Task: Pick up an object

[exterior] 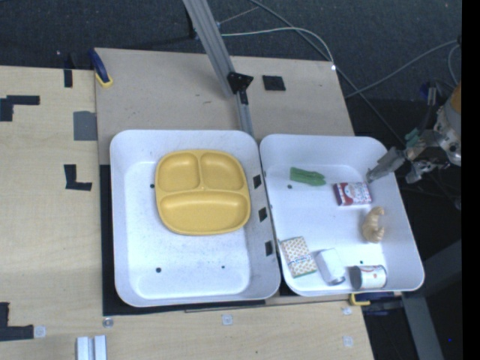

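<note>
The right bin (337, 147) holds several small objects: a green piece (307, 176), a red and white box (352, 193), a tan lump (373, 223), a checkered packet (298, 255), a grey and white piece (328, 266) and a white can with a red end (369, 277). My gripper (391, 175) hangs over the bin's right rim, just right of the red and white box. Its fingers are spread open with nothing between them.
The left bin (135, 223) holds a yellow divided plate (202, 192). A slanted metal pole (217, 47) rises behind the bins. Cables run across the dark floor at the back right. A small clip (361, 298) sits at the right bin's front edge.
</note>
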